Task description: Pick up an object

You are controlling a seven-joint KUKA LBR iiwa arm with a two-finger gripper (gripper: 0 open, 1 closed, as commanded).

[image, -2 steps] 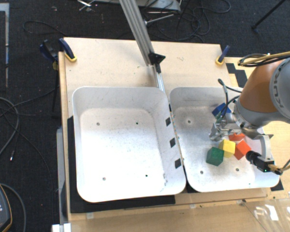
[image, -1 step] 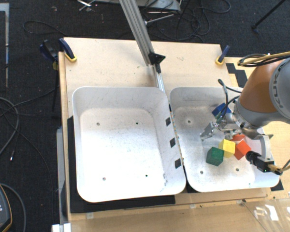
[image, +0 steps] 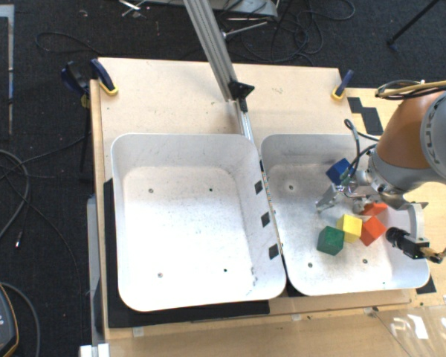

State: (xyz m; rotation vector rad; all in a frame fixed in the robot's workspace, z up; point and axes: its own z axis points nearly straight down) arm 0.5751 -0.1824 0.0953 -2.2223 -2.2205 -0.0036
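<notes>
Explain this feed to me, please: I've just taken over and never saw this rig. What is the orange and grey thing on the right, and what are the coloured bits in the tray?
You are looking down at a slant from one fixed camera above a wooden bench. The orange and grey thing is a robot arm reaching in from the right. Its gripper hangs over the right bin. In that bin lie small blocks: a green block, a yellow block, an orange block and a blue block. I cannot tell whether anything is held. The left bin sits beside it.
</notes>
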